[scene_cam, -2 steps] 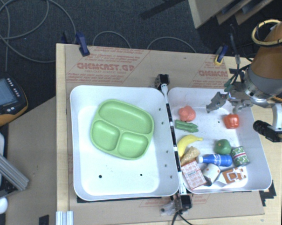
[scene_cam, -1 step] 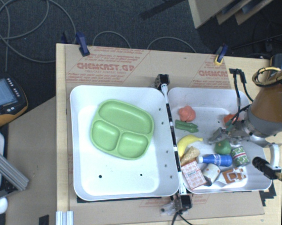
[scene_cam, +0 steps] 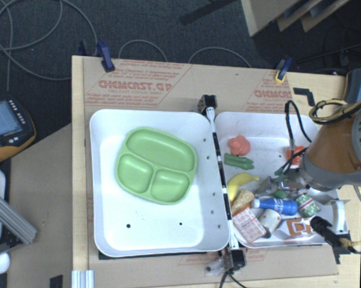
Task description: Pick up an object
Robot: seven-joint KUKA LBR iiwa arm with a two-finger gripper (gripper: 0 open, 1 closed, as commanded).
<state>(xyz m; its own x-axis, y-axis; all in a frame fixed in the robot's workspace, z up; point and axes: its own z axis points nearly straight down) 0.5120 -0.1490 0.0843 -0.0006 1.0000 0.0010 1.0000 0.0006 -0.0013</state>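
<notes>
The arm (scene_cam: 338,153) reaches in from the right over the right bin (scene_cam: 265,123); its gripper (scene_cam: 284,185) is down among the clutter at the bin's near side, and whether it pinches anything I cannot tell. Just beside it lie a blue bottle (scene_cam: 276,205), a banana (scene_cam: 238,183) and a red-checked packet (scene_cam: 247,224); a red toy (scene_cam: 239,145) sits farther back; the left bin (scene_cam: 105,226) holds 1 green tray (scene_cam: 156,165).

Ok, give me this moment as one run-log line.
arm: over right bin | gripper: low among clutter by blue bottle, grasp unconfirmed | left bin: green divided plate | pick: not done
</notes>
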